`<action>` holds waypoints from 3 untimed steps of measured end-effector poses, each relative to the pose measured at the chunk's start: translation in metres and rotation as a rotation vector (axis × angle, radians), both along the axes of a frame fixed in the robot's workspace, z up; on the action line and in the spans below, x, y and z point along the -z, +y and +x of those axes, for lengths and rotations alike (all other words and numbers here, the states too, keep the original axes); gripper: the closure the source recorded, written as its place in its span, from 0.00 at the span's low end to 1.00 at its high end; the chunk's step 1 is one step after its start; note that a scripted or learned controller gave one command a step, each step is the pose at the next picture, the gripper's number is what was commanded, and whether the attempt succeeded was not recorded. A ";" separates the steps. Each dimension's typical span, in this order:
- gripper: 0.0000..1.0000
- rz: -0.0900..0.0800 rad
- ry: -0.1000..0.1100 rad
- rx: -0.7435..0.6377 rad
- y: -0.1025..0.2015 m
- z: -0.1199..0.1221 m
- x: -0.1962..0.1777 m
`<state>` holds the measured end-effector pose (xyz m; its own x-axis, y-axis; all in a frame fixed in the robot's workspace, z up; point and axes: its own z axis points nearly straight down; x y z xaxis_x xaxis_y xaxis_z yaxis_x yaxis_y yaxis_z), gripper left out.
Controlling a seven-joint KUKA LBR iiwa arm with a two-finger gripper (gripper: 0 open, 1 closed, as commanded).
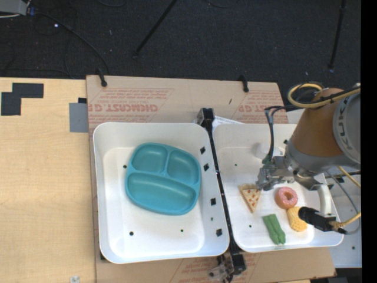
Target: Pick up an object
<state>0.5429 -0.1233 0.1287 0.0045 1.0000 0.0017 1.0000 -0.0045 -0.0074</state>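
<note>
Tool (266,180) low just above-right of triangular yellow pizza-slice toy (251,197); finger state impossible to tell. Risk: landing off-centre, nudging slice toward pink ring doughnut (287,197), closing on nothing.

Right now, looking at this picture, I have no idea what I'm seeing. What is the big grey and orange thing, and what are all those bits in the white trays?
The big thing is a robot arm, reaching in from the right. A single camera above the bench looks down at a slant. At the arm's end is a claw, hanging low over the right bin; I cannot tell whether it grips anything. That bin holds toy foods: a pizza slice, a pink donut, a green piece and a yellow piece. The left bin holds a teal divided plate. The arm's job is to pick one object up.
</note>
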 end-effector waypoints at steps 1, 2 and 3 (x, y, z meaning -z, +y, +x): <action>1.00 -0.002 -0.010 -0.002 -0.005 -0.001 -0.062; 1.00 -0.003 -0.010 -0.005 -0.011 0.007 -0.119; 1.00 -0.002 -0.009 -0.006 -0.012 0.008 -0.159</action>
